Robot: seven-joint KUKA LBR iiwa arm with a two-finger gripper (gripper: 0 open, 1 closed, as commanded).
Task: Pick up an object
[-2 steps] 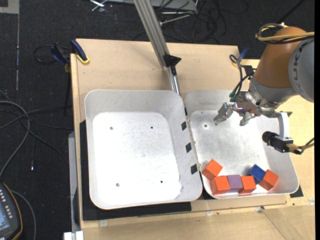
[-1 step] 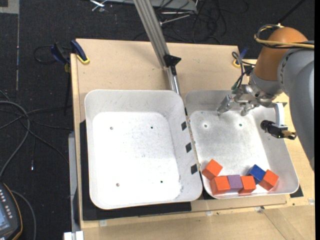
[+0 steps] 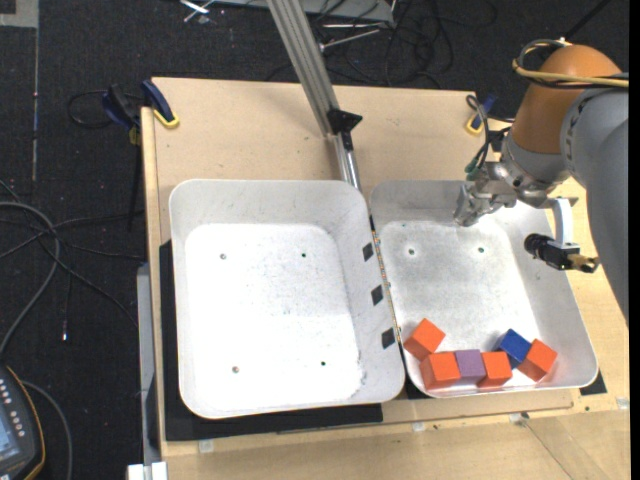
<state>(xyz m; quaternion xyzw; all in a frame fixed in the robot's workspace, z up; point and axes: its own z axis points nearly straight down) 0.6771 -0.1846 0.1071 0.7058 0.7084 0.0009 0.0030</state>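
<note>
The grey arm with the orange band is reaching in from three o'clock, and its small two-finger gripper [image 3: 472, 208] is hanging over the twelve o'clock end of the shallow white right-hand bin [image 3: 470, 268], well apart from anything it could take; whether its jaws are apart or together cannot be told at this size, and nothing is showing between them. The candidates are lying in a cluster along the bin's six o'clock rim: an orange cube [image 3: 425, 337] standing a little apart at the cluster's ten o'clock side, a second orange block [image 3: 440, 371], a purple block [image 3: 469, 366] and a third orange block [image 3: 496, 368] sitting side by side in a touching row, then a blue cube [image 3: 514, 346] and a tilted orange cube [image 3: 538, 359] at the three o'clock end. The step in hand is looking like the approach, and doing it well is likely meaning travelling toward six o'clock and choosing the freest piece, probably the first orange cube, since its neighbours are crowding each other against the rim. That cube is sitting turned, its corners pointing roughly at twelve and six o'clock; being near cubic it is showing no clear long axis, so the jaws should be squaring to its flat faces rather than its corners. The white left-hand bin [image 3: 270, 288] is lying alongside at nine o'clock.
</note>
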